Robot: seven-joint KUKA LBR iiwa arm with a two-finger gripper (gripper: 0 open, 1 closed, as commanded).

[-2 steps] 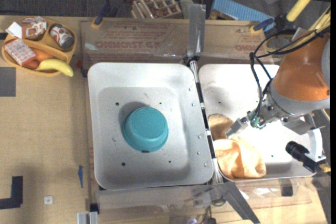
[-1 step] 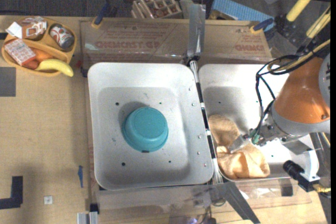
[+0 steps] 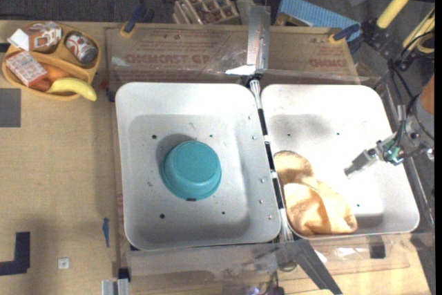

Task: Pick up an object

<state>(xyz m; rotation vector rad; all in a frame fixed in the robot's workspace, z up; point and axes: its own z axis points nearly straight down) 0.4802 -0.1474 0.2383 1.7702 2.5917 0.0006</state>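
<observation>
Arm: enters over the right bin's right edge, wrist low, angled toward that bin's middle. Gripper: above bare floor right of centre; whether open or closed, cannot tell. Tan cloth: crumpled at the right bin's front-left corner. Teal bowl: upside down, left bin centre.

End effector low at right, pointing left, arm entering from right
</observation>
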